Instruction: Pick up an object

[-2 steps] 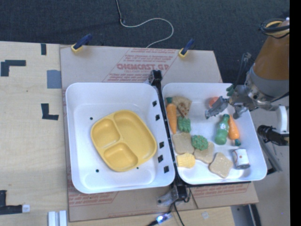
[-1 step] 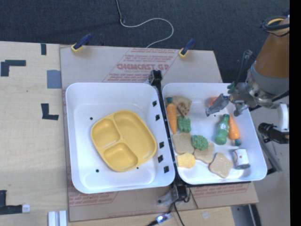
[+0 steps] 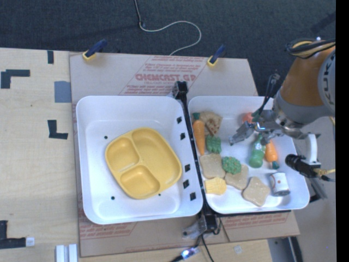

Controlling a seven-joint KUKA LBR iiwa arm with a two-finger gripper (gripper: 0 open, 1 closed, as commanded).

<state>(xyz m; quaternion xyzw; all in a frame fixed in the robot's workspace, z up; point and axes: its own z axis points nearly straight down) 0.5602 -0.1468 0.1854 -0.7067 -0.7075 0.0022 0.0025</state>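
Yellow tray, white bins, seemingly green bottle

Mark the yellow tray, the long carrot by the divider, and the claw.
yellow tray [image 3: 143, 162], camera view, on the ridge where its three compartments meet.
long carrot [image 3: 199, 137], camera view, mid-length on its orange body.
claw [image 3: 240, 135], camera view, at the finger ends over the right bin.

Your arm reaches in from the right, wrist bent down, claw low, pointing left.
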